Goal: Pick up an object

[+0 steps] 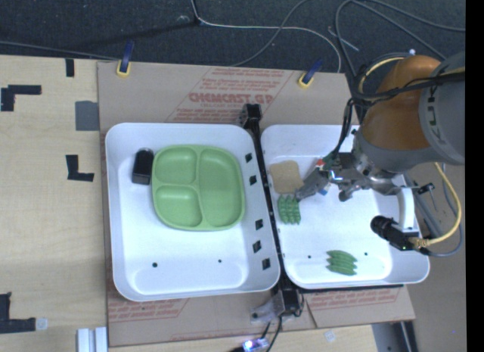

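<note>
Reaching in from the right, the claw [308, 189] hung low over the right bin [393, 267], its tip close above a small green ridged piece [289, 210] and just beside a tan card [285, 176]. Whether the claw was open or closed could not be told, and nothing could be seen held in it.

Nearest the camera, a green pea pod [341, 263] lay by the front wall of the right bin, well apart from the claw. Further back, the green ridged piece sat near the divide between the two bins, with the tan card touching or just behind it.

Across the divide, the left bin [181, 278] held a green divided plate [199, 187], flat on the floor. A small black block [142, 166] rested just beside the plate's left edge.

Behind the bins, brown cardboard [219, 93] covered the bench, clipped at its far edge.
</note>
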Available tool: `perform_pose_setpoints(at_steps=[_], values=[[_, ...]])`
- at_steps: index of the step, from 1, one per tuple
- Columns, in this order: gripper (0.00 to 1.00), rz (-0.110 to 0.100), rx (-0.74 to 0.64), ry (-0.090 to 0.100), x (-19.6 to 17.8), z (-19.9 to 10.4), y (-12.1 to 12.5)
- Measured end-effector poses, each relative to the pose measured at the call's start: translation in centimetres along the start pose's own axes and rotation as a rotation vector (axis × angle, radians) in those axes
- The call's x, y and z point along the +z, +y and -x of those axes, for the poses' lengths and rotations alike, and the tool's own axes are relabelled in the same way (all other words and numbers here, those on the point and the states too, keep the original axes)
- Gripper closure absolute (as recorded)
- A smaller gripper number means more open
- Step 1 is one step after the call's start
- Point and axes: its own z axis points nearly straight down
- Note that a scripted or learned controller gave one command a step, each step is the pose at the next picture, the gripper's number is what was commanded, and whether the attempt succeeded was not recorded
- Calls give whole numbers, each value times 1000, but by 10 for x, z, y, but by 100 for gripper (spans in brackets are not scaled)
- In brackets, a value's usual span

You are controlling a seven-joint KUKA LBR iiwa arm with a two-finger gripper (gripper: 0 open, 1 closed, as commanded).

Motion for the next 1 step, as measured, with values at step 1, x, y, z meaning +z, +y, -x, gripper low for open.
perform_pose_setpoints(at_steps=[1], values=[[0, 1, 0, -1, 46, 5, -6]])
